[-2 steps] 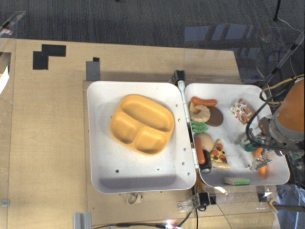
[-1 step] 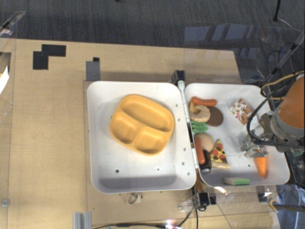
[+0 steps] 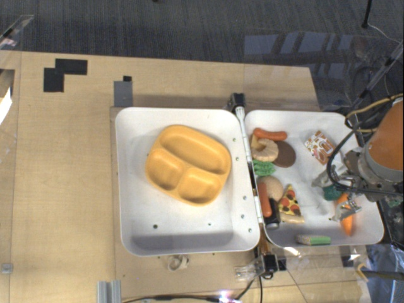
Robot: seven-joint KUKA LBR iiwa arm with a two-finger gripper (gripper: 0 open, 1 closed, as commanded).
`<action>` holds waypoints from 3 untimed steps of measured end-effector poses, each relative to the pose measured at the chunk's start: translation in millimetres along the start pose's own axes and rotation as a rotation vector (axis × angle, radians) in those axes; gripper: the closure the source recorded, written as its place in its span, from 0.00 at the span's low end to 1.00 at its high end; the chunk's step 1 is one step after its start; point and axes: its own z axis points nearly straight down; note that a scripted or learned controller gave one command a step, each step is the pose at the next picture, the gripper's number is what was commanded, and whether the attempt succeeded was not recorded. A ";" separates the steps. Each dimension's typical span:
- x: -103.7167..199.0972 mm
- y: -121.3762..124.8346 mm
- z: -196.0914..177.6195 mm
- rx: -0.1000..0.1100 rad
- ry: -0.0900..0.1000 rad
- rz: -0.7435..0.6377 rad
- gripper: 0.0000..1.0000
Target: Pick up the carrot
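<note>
Carrot (image 3: 348,223) lies at the right bin's (image 3: 297,117) lower right corner, long axis roughly upright in view, directly under the gripper (image 3: 344,202), whose jaw state I cannot tell.

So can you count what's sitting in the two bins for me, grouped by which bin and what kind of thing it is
Yellow divided plates, left bin: 1, the yellow plate
Toy food items, right bin: about 9, among them the hot dog, the pizza slice and the carrot under the gripper
Total: about 10; the crowded pieces are hard to separate.
</note>
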 end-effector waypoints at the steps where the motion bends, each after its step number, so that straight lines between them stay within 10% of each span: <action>1: 13.4 3.9 21.5 -0.005 0.006 -0.259 0.00; 3: 17.2 12.1 21.1 -0.012 -0.004 -0.974 0.00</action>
